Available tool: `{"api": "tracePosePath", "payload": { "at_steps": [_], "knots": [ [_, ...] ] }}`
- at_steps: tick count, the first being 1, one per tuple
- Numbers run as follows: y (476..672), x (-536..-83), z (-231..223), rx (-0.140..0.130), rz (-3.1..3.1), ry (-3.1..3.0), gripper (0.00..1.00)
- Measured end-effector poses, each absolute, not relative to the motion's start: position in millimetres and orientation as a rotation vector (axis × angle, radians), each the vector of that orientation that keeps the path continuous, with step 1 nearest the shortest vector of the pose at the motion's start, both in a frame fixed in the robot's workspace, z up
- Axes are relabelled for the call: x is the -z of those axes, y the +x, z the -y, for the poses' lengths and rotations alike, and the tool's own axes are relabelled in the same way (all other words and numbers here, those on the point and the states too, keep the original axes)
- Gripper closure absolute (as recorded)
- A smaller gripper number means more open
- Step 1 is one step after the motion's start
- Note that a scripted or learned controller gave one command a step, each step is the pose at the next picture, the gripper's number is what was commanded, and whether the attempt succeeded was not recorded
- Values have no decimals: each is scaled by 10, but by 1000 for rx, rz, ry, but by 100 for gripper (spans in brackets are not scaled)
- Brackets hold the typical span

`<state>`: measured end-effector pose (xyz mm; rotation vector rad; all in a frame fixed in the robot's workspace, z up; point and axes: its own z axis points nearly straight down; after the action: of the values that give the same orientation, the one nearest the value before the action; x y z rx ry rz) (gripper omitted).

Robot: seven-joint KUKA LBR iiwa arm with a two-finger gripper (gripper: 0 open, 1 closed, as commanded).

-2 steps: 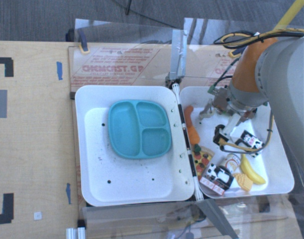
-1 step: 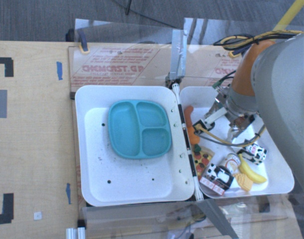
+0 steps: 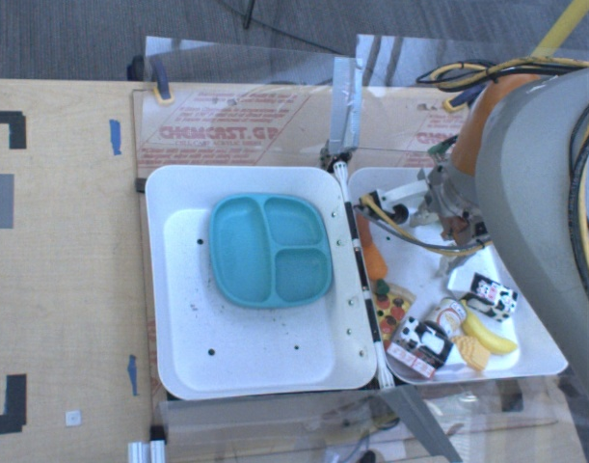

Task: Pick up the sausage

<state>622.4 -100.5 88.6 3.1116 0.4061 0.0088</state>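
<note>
My gripper (image 3: 446,215) is low over the back of the right bin (image 3: 540,350), largely hidden under the grey arm and its orange band. A small reddish-brown piece (image 3: 460,228), possibly the sausage, shows just under the wrist at the gripper's right side. I cannot tell whether it touches the gripper or lies on the bin floor.
The left bin (image 3: 178,258) holds a teal divided plate (image 3: 271,250). In the right bin lie an orange carrot (image 3: 372,251) along the left wall, a pizza slice (image 3: 393,306), a banana (image 3: 491,335), a small can (image 3: 451,313) and two black-and-white toys (image 3: 491,295) (image 3: 421,341).
</note>
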Motion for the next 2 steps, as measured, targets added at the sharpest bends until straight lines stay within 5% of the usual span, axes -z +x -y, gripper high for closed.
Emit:
{"api": "tracePosePath", "payload": {
  "at_steps": [1, 2],
  "knots": [
    [6485, -877, 969, -2, -322, 3123, 0],
    [6488, -990, 956, 2, -330, 3123, 100]
  ]
}}
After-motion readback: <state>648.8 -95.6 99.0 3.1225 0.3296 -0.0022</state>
